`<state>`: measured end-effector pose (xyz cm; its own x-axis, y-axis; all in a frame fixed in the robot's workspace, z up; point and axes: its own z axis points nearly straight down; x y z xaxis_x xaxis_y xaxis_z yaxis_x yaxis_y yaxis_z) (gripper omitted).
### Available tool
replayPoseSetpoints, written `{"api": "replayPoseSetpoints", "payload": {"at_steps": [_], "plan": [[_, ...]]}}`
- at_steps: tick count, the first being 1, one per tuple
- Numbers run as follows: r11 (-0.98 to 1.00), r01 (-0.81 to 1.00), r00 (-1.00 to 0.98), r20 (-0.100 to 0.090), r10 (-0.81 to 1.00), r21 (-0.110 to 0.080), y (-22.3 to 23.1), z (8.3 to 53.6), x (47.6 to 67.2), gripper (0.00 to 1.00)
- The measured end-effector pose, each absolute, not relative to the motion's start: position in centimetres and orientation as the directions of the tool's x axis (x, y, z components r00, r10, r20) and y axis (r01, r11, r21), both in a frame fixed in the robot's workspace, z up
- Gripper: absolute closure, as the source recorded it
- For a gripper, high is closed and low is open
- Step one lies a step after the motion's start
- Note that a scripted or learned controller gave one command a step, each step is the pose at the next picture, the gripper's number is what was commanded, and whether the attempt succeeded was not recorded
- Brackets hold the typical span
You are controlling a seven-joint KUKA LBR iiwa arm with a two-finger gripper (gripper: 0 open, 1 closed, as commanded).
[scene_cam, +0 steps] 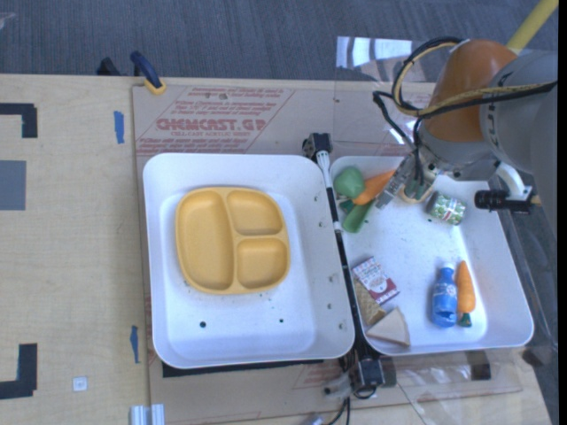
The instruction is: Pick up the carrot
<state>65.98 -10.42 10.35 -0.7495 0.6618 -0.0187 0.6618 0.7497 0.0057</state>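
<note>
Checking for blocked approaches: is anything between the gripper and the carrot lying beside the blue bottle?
Nothing visible does. Bare bin floor lies between the gripper and the carrot; the small can sits off to one side of that line. The blue bottle lies against the carrot's side and may crowd a grasp.

cam 1 | fixed overhead | slanted down | both bins [159, 326]
</note>
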Motion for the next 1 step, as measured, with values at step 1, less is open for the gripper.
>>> {"api": "replayPoseSetpoints", "payload": {"at_steps": [1], "plan": [[0.722, 0.691, -0.722, -0.012, 0.692, 0.015, -2.13, 19.3, 65.28, 1.0]]}}
